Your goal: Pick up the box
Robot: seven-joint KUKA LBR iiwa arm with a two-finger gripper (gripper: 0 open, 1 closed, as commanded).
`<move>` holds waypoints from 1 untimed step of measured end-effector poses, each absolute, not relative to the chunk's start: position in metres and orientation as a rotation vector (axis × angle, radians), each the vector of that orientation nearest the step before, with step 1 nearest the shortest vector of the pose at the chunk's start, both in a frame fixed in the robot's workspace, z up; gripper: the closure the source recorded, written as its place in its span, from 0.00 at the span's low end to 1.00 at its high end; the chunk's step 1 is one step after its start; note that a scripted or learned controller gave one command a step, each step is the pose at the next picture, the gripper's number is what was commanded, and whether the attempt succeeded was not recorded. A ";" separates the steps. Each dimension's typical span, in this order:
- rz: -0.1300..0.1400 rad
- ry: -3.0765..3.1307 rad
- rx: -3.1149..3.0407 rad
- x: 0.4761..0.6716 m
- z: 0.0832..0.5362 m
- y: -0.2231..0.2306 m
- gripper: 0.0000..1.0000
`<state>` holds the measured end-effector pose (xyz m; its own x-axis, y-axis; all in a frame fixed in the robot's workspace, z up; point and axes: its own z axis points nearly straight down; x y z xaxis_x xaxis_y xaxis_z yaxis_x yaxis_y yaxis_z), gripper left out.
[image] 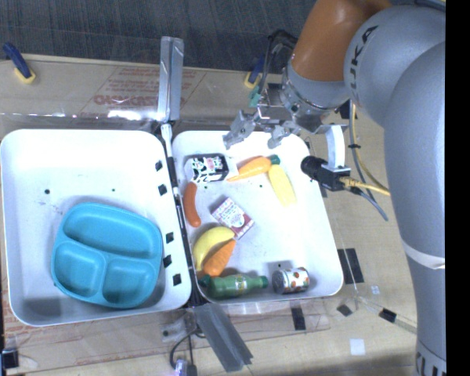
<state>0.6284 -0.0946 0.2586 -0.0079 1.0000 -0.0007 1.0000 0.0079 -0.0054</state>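
Note:
A small pink and white box (232, 215) lies flat near the middle of the right bin (321, 233). A black and white carton (206, 168) sits at that bin's far left corner. My gripper (258, 131) hangs over the far rim of the right bin, above and to the right of the carton and well beyond the pink box. Its fingers (238, 129) are spread open with nothing between them.
The right bin also holds a carrot (254, 165), a yellow corn-like piece (280, 185), a sausage (190, 204), a lemon (206, 241), a green bottle (235, 284) and a can (291, 279). A blue divided tray (106, 253) lies in the left bin (31, 163).

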 end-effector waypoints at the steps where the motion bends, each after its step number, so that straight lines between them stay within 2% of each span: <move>1: 0.003 -2.389 -2.038 0.580 0.224 -0.193 0.00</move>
<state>0.5802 -0.1929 0.2238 -0.1575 0.9875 -0.0001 0.9875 0.1575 -0.0027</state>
